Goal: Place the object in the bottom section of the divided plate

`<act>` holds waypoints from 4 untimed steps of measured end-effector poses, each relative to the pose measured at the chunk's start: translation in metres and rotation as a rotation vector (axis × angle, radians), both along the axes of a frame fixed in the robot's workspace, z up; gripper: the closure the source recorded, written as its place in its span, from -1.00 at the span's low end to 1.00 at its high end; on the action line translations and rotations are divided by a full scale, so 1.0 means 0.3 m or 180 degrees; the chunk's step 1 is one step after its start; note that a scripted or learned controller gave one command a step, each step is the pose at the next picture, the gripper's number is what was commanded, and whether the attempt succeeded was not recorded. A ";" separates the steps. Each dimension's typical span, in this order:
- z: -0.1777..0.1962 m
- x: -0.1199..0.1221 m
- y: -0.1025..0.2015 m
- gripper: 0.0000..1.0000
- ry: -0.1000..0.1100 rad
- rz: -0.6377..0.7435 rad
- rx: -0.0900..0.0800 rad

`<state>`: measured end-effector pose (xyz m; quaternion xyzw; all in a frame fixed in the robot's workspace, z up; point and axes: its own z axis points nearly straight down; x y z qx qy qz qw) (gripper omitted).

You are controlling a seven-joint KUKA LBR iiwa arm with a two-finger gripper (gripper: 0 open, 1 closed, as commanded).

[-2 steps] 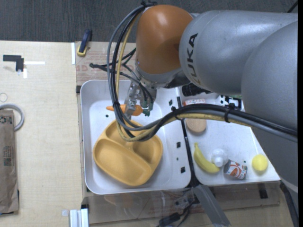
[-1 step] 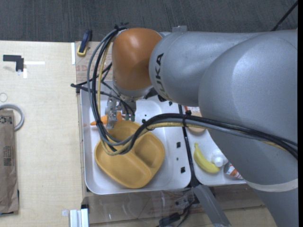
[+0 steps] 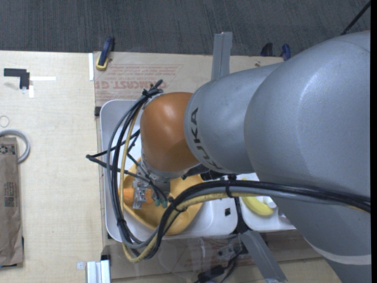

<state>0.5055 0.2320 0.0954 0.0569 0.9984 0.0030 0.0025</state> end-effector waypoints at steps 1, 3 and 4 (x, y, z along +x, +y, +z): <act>-0.008 -0.074 -0.024 1.00 -0.0010 -0.0682 -0.0020; 0.545 0.317 -0.012 1.00 0.0009 -0.1385 -0.0018; 0.903 0.477 -0.013 1.00 0.0010 -0.1277 -0.0020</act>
